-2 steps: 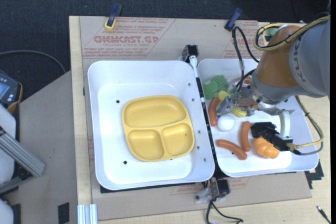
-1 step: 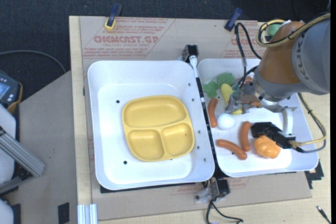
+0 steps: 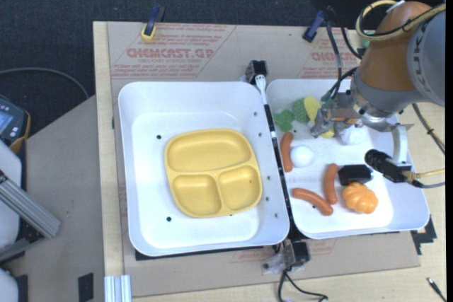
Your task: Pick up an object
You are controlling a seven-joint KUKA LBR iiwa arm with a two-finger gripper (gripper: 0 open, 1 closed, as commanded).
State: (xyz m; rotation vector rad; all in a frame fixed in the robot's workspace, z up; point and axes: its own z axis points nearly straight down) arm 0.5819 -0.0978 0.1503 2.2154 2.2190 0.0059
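Nearest the camera: near rim of the left bin (image 3: pixel 212 245), which holds a yellow divided tray (image 3: pixel 212 172). Right bin (image 3: pixel 407 219) carries the small items. Along its near side, a sausage (image 3: pixel 312 200) lying slantwise, a second sausage (image 3: pixel 330 182) standing more upright in frame, an orange fruit-like piece (image 3: pixel 359 199), a black block (image 3: pixel 354 173) just beyond it. A third sausage (image 3: pixel 286 151) lies against the bin's left wall, with a white ball (image 3: pixel 303 156) just beside it. Far left corner: green leafy piece (image 3: pixel 287 117) and yellow piece (image 3: pixel 311 108).

Gripper (image 3: pixel 327 125) is low over the far part of the right bin, just right of the green and yellow pieces. Cannot tell whether it is parted or closed; nothing visibly held.

Likely target is uncertain: green and yellow pieces lie closest, immediately left; white ball sits nearer the camera, apart.

Judgement: to do this well, centre over one isolated item before closing. The ball and sausage touching the wall invite a glancing grasp.
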